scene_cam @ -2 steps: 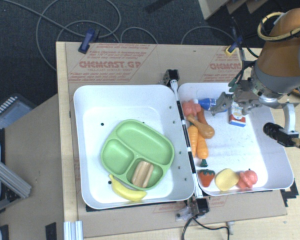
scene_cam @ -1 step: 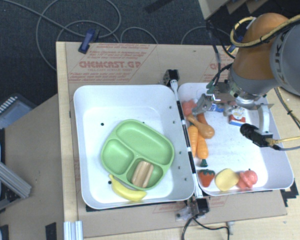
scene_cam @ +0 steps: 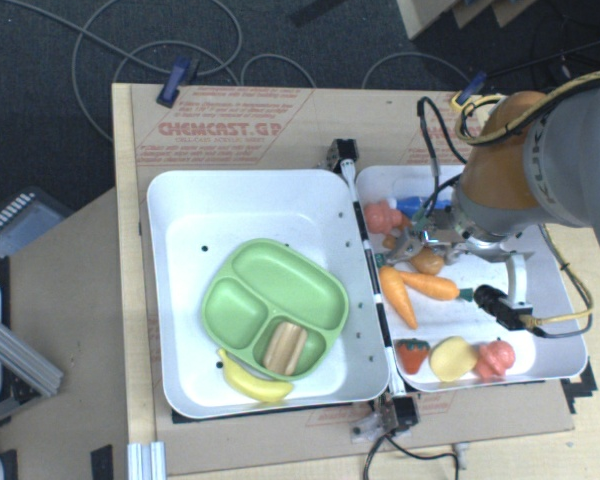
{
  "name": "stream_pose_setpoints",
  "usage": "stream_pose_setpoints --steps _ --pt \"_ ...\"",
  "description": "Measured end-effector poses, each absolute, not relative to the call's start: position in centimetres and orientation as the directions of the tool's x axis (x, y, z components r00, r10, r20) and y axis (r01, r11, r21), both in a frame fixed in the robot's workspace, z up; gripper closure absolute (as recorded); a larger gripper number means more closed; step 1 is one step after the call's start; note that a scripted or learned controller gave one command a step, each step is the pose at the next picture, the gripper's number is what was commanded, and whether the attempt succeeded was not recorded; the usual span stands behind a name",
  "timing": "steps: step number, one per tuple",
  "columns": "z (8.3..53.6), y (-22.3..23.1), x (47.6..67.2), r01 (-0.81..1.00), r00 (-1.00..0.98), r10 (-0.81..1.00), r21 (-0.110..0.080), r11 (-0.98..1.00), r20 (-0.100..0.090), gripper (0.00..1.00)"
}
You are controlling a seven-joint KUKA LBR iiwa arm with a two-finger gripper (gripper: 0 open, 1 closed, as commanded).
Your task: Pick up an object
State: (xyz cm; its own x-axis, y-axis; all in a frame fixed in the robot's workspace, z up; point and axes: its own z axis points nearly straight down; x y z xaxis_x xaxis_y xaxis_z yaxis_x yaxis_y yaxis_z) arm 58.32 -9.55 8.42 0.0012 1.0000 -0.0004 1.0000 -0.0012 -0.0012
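Green plate (scene_cam: 280,288), yellow banana (scene_cam: 252,383), orange carrots (scene_cam: 430,286).

Gripper (scene_cam: 418,240) fingers hidden under the wrist, arm (scene_cam: 570,158) cut off at right edge

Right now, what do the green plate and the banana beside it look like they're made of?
The green plate looks like molded plastic: one even color, smooth rounded dividers, a soft dull sheen. The banana lying against its near edge is probably a plastic or rubber toy, not real fruit: its yellow is flat and spotless, with a faint gloss. I can't be sure from this far.
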Motion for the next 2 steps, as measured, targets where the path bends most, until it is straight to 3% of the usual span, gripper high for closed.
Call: stream_pose_setpoints --steps 1,2 --pt "8.4 -9.2 54.5 1.000 0.001 1.000 -0.001 -0.001 0.000 0.00" --pt "8.5 -11.0 61.2 1.000 0.000 1.000 0.002 0.000 -0.001 0.00"
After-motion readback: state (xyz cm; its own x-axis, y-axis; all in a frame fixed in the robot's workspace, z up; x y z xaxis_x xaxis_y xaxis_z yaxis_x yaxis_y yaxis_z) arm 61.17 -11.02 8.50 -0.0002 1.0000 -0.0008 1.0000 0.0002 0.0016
